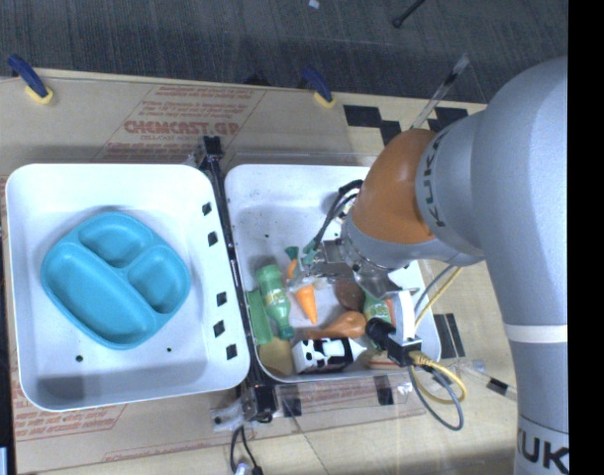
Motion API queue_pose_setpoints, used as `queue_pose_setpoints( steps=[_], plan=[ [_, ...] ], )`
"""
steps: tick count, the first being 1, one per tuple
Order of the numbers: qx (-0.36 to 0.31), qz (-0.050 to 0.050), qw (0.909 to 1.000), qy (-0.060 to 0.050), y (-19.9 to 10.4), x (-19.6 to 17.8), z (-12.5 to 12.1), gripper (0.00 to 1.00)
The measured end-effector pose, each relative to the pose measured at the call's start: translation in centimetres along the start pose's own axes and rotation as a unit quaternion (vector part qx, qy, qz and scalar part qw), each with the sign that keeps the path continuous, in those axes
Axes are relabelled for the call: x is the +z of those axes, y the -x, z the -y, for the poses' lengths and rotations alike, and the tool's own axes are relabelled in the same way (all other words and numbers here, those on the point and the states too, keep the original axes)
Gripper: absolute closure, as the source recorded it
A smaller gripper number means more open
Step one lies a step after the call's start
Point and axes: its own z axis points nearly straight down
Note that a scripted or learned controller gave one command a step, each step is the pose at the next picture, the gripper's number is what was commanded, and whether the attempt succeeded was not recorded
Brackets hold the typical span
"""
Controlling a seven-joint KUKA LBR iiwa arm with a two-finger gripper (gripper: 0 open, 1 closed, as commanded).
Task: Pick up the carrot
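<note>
**Carrot lies in the right bin, under the arm's wrist**

From the camera above, you see the carrot (pixel 307 302) lying in the right bin (pixel 272 191), its tip pointing down the picture. Just left of the carrot stands a green bottle (pixel 273 295). Below the carrot sits a black-and-white cow toy (pixel 322 354), with a brown pear-shaped piece (pixel 344 323) between them. The pincer (pixel 327 265) hovers just above and right of the carrot; you cannot tell how it stands. Well left of the carrot, the blue divided plate (pixel 114 277) rests in the left bin (pixel 45 191).
</note>
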Motion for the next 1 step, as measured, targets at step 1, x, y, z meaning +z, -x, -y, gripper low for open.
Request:
queue_pose_setpoints(
  steps=[1],
  plan=[
    [0.107, -0.001, 0.9943, 0.001, -6.60, -8.12, -8.18, 1.00]
  ],
)
